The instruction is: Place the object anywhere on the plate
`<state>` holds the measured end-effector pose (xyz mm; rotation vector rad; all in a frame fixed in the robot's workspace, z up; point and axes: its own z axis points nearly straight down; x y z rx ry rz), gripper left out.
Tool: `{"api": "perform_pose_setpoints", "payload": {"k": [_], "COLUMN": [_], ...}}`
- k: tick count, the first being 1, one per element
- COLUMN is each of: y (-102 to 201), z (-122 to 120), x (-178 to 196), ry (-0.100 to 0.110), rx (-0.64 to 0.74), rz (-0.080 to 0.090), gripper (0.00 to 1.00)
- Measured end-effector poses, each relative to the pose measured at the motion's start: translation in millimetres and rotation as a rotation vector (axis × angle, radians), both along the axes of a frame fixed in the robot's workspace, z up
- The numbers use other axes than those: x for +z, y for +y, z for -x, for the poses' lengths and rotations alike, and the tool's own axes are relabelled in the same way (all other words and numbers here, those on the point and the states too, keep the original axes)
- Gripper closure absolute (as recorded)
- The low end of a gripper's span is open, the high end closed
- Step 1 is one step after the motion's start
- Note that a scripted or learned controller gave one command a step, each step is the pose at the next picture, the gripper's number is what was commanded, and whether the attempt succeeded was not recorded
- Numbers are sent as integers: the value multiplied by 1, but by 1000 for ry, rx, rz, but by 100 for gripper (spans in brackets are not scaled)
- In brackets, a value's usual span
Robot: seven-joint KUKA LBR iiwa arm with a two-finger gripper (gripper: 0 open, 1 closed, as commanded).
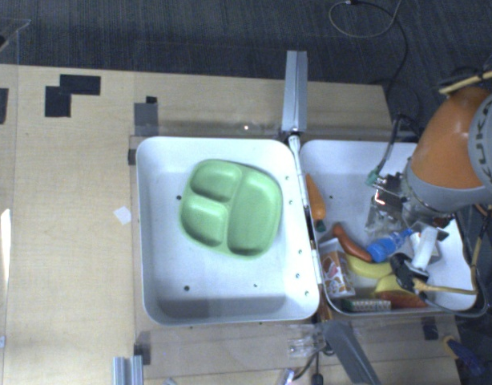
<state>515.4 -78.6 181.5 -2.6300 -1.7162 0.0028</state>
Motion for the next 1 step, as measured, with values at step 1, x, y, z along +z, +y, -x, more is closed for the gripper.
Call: {"api": "perform_pose_setpoints", "payload": {"k": [1], "y": [89], "z": [-31], "x": [0], "ry": [-1], "rx": [148], "rz": [0], "gripper": [100]}}
